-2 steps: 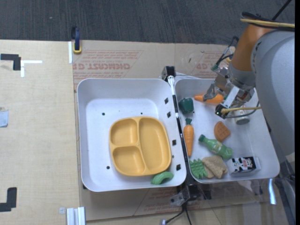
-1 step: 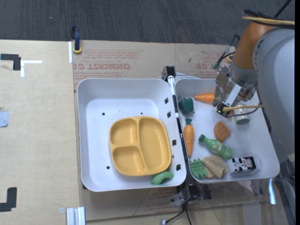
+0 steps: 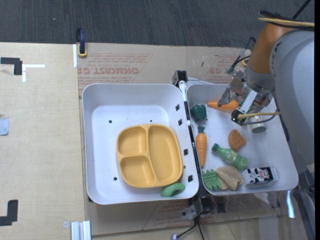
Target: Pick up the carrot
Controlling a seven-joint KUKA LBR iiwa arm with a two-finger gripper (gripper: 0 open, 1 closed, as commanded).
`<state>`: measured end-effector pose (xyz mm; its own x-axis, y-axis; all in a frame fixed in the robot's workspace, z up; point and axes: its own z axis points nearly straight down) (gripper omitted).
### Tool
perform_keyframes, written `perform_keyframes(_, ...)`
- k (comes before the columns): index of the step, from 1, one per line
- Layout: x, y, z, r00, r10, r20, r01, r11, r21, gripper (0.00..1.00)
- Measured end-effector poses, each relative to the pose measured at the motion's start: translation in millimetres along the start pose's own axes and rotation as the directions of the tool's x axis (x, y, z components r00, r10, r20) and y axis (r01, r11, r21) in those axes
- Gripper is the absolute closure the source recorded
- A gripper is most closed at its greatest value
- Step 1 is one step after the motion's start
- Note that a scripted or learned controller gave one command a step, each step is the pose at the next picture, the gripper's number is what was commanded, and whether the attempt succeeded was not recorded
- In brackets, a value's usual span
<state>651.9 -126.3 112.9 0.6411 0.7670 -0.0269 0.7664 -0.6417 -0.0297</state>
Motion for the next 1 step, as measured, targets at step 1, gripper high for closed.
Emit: perform_keyframes(1, -0.5, 0.0, -9.3, 1.000, -0.004, 0.002, 0.004, 1.000, 0.000, 1.00)
